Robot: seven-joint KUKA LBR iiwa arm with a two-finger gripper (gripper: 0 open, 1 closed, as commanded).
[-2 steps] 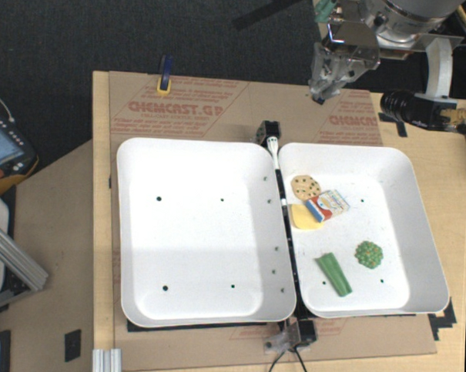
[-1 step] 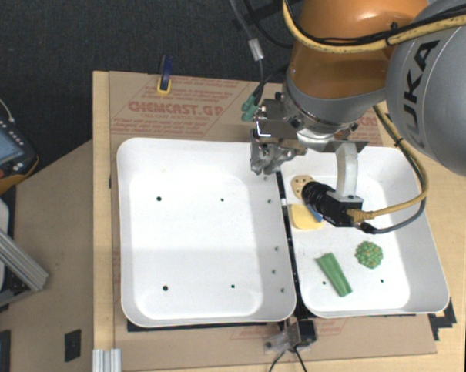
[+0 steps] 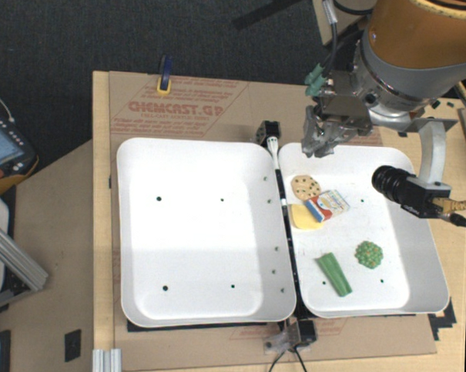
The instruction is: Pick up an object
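Gripper (image 3: pixel 321 147) hangs above right bin's (image 3: pixel 425 286) far left corner; finger state cannot be determined. Cookie (image 3: pixel 304 185), packet (image 3: pixel 327 205), green stick (image 3: pixel 334 273), green ball (image 3: pixel 369 254) lie below.

The arm (image 3: pixel 424 43) is cut off by the top and right edges, and its bulk hides the far right corner of the right bin (image 3: pixel 413 289). The pincer (image 3: pixel 321 149), above that bin's far left corner, is too small and dark to tell its fingers' state.
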